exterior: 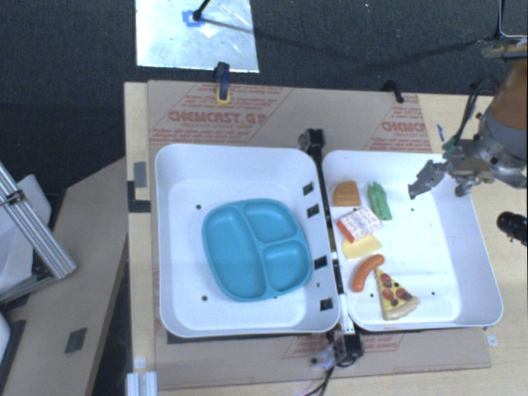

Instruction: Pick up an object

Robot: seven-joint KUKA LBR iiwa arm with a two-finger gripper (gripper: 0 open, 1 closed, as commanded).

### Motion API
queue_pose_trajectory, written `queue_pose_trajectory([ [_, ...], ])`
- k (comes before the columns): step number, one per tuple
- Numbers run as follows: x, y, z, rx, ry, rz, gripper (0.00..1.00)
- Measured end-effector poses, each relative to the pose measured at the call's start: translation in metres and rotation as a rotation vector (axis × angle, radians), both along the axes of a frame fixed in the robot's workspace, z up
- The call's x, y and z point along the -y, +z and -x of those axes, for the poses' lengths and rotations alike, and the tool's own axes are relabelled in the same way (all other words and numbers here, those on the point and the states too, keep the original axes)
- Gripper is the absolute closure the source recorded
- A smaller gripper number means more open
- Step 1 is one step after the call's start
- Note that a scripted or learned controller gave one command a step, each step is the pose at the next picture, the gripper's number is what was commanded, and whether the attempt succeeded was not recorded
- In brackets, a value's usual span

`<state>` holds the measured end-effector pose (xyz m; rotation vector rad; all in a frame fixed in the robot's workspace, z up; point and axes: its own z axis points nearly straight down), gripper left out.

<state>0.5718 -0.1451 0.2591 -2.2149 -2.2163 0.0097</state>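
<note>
The right bin (462,254) holds several toy foods along its left side: an orange bread piece (346,194), a green pickle (379,200), a red-and-white packet (359,222) on a yellow cheese wedge (363,247), a sausage (366,272) and a pizza slice (395,296). My gripper (437,177) hangs over the bin's upper right part, right of the pickle and apart from every item. Nothing shows between its fingers.
The left bin (173,221) bears a blue divided plate (254,247). A black clip strip (323,229) runs between the bins. The bins rest on cardboard (272,118); a metal sheet (196,21) lies beyond the bench.
</note>
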Motion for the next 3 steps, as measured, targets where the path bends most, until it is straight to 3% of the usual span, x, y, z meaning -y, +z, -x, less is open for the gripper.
queue_pose_trajectory([
  [1, 0.0, 0.007, -0.002, 0.012, 0.002, 0.002, 0.0],
  [3, 0.006, -0.098, -0.02, 0.011, 0.001, 0.002, 0.0],
])
